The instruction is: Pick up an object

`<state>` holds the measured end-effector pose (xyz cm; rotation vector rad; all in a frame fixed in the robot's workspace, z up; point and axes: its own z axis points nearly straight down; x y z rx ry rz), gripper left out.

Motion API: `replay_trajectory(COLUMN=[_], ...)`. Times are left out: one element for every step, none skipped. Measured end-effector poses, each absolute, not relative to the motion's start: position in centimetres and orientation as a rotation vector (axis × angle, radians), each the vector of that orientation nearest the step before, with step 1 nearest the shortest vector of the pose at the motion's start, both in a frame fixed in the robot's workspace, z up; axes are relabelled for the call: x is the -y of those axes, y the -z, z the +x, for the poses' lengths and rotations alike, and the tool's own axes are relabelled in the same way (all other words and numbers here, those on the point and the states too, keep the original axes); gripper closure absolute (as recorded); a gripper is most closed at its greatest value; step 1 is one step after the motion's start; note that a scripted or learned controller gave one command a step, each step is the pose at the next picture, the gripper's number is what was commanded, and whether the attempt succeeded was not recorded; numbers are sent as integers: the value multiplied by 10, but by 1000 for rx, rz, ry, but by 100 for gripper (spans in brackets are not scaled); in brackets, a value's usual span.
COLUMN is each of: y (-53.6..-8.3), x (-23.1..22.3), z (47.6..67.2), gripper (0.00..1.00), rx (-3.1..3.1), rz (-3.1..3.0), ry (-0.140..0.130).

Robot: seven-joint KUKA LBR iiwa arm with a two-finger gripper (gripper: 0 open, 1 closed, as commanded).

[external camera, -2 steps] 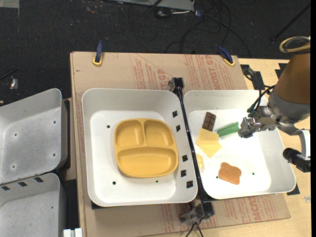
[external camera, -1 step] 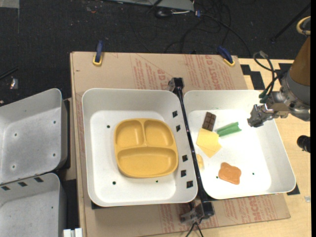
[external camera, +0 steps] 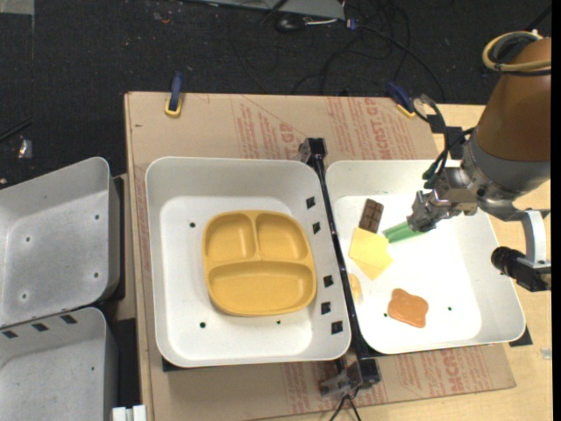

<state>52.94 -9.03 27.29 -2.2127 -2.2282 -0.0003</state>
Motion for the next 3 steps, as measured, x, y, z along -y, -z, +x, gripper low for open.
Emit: replay_trajectory(y=[-273, -272, -261], x=[39, -10, -71], z=[529, 532, 543], gripper=[100, 100, 100], rx=[2229, 2229, 2230], rz=[-2211, -2212, -2212], ry=[1, 1, 2])
